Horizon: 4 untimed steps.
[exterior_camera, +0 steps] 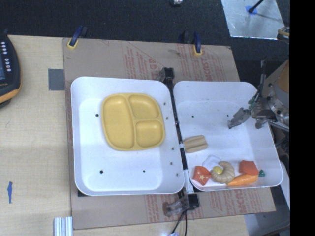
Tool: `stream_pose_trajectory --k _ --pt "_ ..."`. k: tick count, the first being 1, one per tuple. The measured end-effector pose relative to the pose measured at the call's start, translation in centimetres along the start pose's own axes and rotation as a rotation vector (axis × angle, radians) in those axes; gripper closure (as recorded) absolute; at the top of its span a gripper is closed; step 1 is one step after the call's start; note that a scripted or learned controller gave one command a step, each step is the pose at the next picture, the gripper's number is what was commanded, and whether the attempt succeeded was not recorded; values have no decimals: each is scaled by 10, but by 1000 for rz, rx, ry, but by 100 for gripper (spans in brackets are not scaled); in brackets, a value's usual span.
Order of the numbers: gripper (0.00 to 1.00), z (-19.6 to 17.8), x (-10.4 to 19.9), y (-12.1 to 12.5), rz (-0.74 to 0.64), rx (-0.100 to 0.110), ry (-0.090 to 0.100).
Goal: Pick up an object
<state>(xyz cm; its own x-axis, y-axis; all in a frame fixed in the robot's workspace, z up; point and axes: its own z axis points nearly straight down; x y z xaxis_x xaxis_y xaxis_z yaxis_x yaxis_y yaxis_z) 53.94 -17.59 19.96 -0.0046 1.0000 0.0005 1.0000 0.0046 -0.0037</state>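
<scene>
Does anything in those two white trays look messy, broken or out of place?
Nothing looks spilled or broken. The yellow divided plate lies flat in the left bin. In the right bin, the toy foods are crowded into the near corner, with the tan bread-like piece apart by the divider. The gripper hovers away from them.

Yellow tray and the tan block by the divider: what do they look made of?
Yellow tray: looks like moulded plastic, matte to satin, one even colour with soft rounded compartment edges. Tan block: possibly wood or foam, or a plastic toy bread; dull surface with no glare, faint lengthwise ridges. Too small to tell.
</scene>
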Motion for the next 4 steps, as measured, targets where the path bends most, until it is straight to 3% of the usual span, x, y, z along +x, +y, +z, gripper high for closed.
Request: stream_pose_trajectory --k 1,2,3,4 --pt "0 95 -33 -69 5 12 3" --pt "0 87 84 9 -14 -6 4" --pt "0 75 135 -7 18 -11 -20" --pt "0 1 172 122 -2 -19 -3"
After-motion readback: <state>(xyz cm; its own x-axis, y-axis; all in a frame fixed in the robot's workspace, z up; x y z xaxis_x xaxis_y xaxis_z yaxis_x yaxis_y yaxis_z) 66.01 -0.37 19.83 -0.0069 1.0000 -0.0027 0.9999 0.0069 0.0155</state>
